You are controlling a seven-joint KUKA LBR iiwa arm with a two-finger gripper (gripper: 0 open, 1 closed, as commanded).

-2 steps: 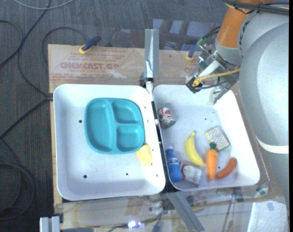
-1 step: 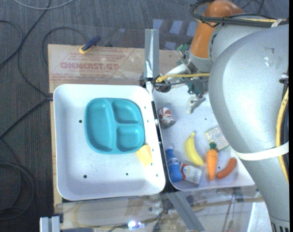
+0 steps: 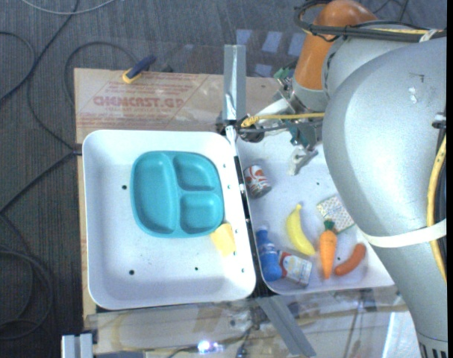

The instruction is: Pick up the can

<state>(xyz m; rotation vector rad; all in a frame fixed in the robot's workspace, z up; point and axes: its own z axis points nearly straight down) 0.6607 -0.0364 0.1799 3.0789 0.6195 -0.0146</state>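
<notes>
two shallow white bins sit side by side on the bench; the left bin carries a teal divided plate in its middle, and a small pale yellow block lies just off the plate's near right corner, close to the bin's right wall; the right bin has all the clutter; the can, red and white and lying tipped on its side, is up against the bin's left wall, roughly halfway along it, with bare white floor around it; further toward the near edge there's a blue bottle by the left wall, and a small red and white packet thing touching it on the right; a banana lies just above those, a toy carrot stands beside it, and an orange sausage shape sits near the bin's near right corner; some speckled pad or sponge pokes out from under the arm; the big grey arm covers most of the bin's right side, orange band up top; the gripper hangs over the far part of the right bin, right of the can and apart from it; nothing sits between its fingers, but honestly can't tell if the jaws are spread or closed from this angle; a yellow and blue tool lies on the brown board past the left bin's far edge.
</notes>
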